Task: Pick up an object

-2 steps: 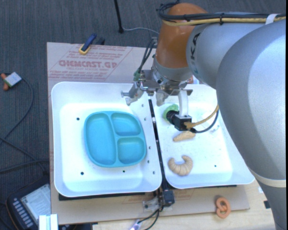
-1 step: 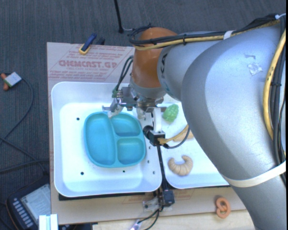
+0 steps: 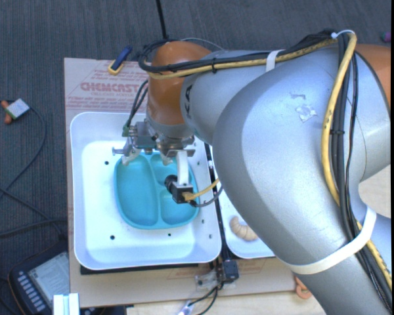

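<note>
You've got the arm point(image 3: 295, 143) coming in from the right and covering most of the right bin point(image 3: 240, 249), with the orange band point(image 3: 167, 84) sitting over the top edge of the left bin point(image 3: 98, 241). The hand point(image 3: 159, 155) is down inside the left bin, right over the upper part of a blue tray point(image 3: 141, 199). Honestly I can't tell whether the hand is spread or pressed together; the wrist body blocks that, so I can't say it's gripping anything either.

The tray is a turquoise dish with two compartments, lying flat on the bin floor, roughly middle to right of the left bin. Its upper end is tucked under the hand and its lower end is near the bin's front right corner. A small black block with a yellow cable point(image 3: 203, 190) hangs off the wrist just above the tray's right side.

In the right bin you can see a small tan thing point(image 3: 241, 230) poking out near the front left corner, just under the arm. Can't tell what it is.

The bins sit on a cardboard sheet point(image 3: 95, 87) with red print on the tabletop. A blue and yellow item point(image 3: 120, 58) lies at the sheet's top edge, and a small orange and white piece point(image 3: 16, 109) sits off on the dark floor to the left, well apart from the bins.
</note>
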Controlling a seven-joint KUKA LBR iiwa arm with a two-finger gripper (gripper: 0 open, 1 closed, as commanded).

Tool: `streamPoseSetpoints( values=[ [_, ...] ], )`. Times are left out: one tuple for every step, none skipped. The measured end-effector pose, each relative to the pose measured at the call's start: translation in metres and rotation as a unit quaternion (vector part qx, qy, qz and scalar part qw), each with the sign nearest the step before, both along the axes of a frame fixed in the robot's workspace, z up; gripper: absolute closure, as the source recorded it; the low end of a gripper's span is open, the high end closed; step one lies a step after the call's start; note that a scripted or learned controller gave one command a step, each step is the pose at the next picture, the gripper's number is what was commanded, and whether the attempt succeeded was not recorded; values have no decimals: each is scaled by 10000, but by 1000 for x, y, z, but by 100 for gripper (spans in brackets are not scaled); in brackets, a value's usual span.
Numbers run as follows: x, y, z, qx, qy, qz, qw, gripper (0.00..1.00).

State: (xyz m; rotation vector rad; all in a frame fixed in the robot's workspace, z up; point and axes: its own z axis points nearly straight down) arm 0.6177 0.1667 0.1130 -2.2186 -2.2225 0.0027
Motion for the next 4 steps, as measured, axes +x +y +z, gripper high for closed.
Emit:
streamPoseSetpoints(
  values=[
    [24, 49, -20, 1, -61, -7, 10000, 0],
    [50, 64, -26, -35, 47, -13, 10000, 0],
    [50, 64, -26, -44, 43, -8, 10000, 0],
    [50, 65, -26, -42, 42, -7, 10000, 0]
  ],
)
